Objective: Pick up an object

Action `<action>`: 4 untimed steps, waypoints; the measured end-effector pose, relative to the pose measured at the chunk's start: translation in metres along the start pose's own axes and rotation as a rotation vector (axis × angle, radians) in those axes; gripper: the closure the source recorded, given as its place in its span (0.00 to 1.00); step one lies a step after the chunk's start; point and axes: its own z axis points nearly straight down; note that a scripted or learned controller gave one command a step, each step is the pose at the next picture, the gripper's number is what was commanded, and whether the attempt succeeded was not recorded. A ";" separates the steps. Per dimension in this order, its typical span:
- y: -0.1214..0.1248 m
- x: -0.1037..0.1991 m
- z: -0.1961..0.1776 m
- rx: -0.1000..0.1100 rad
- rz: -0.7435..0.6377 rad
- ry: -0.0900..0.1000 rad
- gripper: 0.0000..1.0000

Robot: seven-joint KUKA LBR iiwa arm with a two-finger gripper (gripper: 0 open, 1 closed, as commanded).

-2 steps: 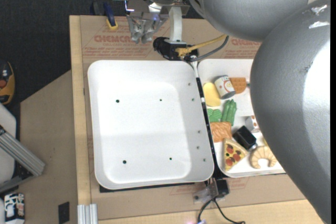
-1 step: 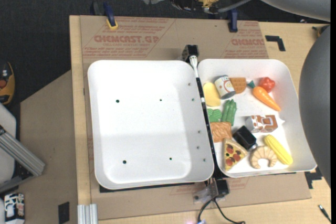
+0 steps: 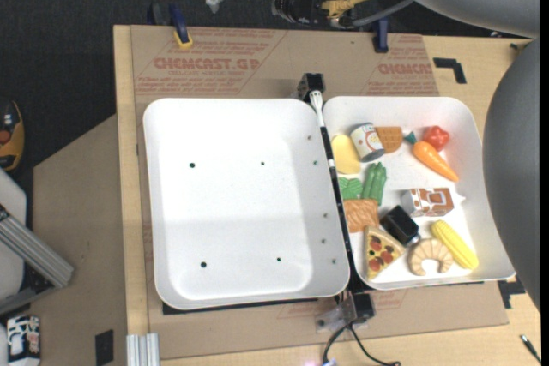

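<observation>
Because the toys crowd together in the right bin [image 3: 463,111], a grab could catch two or slip between them. The carrot [image 3: 434,159] lies toward two o'clock, touching the tomato [image 3: 437,136]. Whether the claw is wide or narrow, I cannot tell.

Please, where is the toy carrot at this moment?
In the camera view, the carrot lies in the right bin, near its far right corner, just below the red tomato and above the small brown-and-white carton.
</observation>
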 end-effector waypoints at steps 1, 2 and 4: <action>0.000 0.001 -0.011 -0.004 -0.001 0.001 1.00; 0.000 0.001 -0.011 -0.003 -0.001 0.000 0.00; 0.000 0.002 -0.021 -0.006 -0.003 0.001 0.00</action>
